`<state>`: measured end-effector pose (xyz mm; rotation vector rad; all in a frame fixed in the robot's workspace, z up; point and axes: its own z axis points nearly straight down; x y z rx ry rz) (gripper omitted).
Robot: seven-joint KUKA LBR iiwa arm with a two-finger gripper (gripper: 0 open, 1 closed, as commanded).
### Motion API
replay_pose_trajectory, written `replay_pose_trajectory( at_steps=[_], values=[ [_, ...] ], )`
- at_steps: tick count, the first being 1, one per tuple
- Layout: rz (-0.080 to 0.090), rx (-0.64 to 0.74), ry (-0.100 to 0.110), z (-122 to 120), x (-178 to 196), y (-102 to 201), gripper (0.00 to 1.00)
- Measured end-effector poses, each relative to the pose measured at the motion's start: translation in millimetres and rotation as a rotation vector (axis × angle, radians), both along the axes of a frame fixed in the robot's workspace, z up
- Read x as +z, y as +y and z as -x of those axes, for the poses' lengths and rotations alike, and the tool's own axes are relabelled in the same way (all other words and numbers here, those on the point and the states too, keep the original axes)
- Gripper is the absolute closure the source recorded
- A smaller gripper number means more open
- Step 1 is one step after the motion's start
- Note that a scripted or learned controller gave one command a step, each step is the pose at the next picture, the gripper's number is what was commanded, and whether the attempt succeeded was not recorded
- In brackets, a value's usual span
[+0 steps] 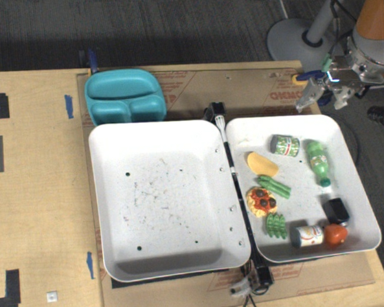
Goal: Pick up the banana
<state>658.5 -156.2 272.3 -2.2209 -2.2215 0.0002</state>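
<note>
The banana (262,163), a short yellow piece, lies in the upper left part of the right bin (358,172). My gripper (322,100) hangs above the bench just beyond the right bin's far edge, up and to the right of the banana and well apart from it. Its fingers stand open with nothing between them.
The right bin also holds a green can (284,145), a green bottle (318,162), a green pod (274,186), a pizza slice (261,201), a black block (336,209), a white can (307,235) and a tomato (336,235). A teal tray (125,95) sits behind the left bin (162,197).
</note>
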Motion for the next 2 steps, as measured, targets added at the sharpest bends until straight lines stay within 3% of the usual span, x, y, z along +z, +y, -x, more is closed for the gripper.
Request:
replay_pose_trajectory(
  at_steps=[1,2],
  values=[
    [-0.001,0.139,0.001,39,-88,88,0.0],
    [-0.001,0.046,0.002,135,-80,127,0.0]
  ],
)
